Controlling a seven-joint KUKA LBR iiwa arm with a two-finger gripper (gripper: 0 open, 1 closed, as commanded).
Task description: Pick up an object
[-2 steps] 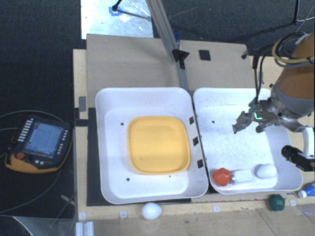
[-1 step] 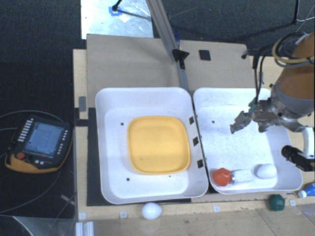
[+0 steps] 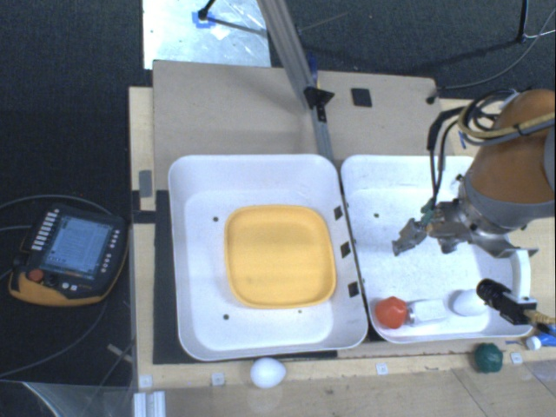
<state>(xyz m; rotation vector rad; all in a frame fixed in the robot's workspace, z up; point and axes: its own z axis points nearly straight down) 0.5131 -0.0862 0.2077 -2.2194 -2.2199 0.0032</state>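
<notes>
Dark carpet surrounds my bench, where the left bin (image 3: 195,233) carries a yellow plate (image 3: 280,255) at its centre, leaving little bare floor around it. My right bin (image 3: 382,189) is roomier: a red ball (image 3: 391,312), a clear bottle (image 3: 428,311) and a white egg (image 3: 466,302) crowd its near wall. My gripper (image 3: 407,238) hangs above open floor, carrying nothing, fingers looking slightly parted.

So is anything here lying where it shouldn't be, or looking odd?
Two things sit outside the bins: a white ball on the bench edge below the left bin, and a dark green ball beyond the right bin's lower corner. The yellow plate and red ball lie inside bins.
</notes>
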